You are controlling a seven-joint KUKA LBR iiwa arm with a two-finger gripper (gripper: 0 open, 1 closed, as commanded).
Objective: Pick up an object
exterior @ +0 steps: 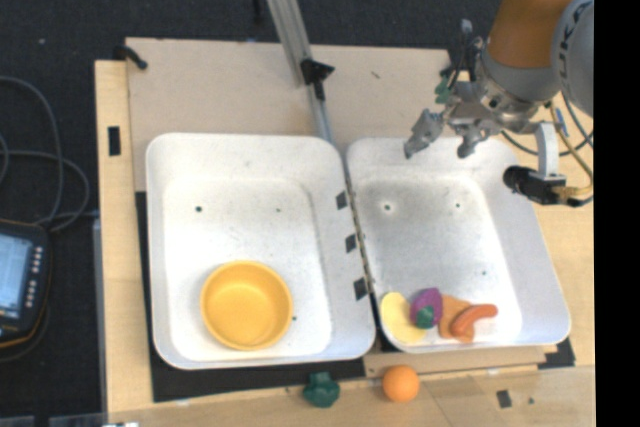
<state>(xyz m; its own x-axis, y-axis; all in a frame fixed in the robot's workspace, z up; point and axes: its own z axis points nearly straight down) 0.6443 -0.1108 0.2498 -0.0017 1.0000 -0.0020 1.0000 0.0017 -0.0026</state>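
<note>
Nearest the camera, on the bench (120, 385) in front of the bins, lie an orange ball (400, 383) and a small green piece (321, 390), both outside the bin walls. Just behind them, the near edge of the right bin (520, 245) holds a tight cluster: a yellow piece (393, 310), a purple and green piece (426, 306) touching it, and an orange piece (466, 317) whose long axis runs roughly left to right, slightly tilted. The left bin (240, 185) holds one yellow bowl (247, 304) at its near side. The pincer (446, 137) hangs over the far edge of the right bin, its two fingers spread apart and nothing between them. The cluster therefore lies toward the camera from the pincer, across the bare floor of the same bin; judged from this, a pick calls for travel along the bin toward its near wall, then a descent. Nothing stands in that path. The crowding of the three pieces against the near wall is the likely hindrance. A slanted metal rail (285, 5) rises beyond the bins, well clear.
</note>
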